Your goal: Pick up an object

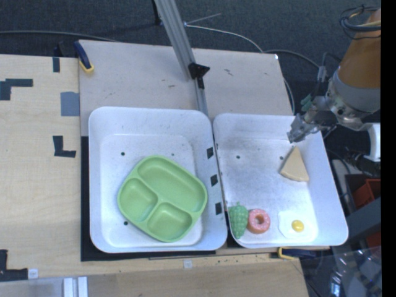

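Observation:
The right bin (247, 135) holds a tan cheese-like wedge (295, 165) near its right wall. Along its front edge lie a green strawberry-shaped toy (238, 218), a pink frosted doughnut (258, 221) and a white fried egg with a yellow yolk (296, 225). My gripper (298, 132) hangs over the bin's upper right corner, just above and beyond the wedge, with nothing visible between its fingers. The fingers are small and dark against the bin rim.
In the left bin (105, 129) sits a green divided plate (162, 198). A metal pole (176, 26) slants down from the top to the bins' shared back edge. The arm's orange band (365, 54) is at the right.

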Motion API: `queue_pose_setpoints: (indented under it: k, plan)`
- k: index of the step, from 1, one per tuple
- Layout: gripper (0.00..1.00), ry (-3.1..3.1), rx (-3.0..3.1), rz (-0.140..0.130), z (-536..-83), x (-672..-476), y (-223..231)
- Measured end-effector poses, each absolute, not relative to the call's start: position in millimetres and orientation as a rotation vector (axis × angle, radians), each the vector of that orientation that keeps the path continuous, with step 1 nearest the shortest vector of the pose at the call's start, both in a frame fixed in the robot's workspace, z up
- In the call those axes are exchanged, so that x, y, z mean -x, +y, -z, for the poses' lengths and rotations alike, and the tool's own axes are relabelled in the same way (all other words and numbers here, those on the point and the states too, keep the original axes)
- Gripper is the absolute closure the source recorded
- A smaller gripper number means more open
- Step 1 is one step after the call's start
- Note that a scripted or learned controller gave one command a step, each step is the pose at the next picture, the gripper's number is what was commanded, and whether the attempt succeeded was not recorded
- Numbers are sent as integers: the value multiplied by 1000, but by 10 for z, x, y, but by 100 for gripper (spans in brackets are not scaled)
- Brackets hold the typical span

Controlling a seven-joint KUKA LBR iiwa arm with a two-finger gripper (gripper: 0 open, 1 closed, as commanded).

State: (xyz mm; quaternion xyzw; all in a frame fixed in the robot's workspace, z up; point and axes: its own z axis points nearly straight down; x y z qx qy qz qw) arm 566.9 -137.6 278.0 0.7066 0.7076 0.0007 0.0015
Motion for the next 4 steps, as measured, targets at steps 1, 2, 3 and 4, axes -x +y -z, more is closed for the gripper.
queue_pose_setpoints:
  k: [1,2,3,4]
  plan:
    - [100,2229,-2217,1,-2578,-5818,-873]
    - [100,2231,-2216,1,-2459,-5931,-267]
    - [100,2228,-2216,0,-2411,-6135,148]
    - [100,2230,-2216,2,-2247,-6285,654]
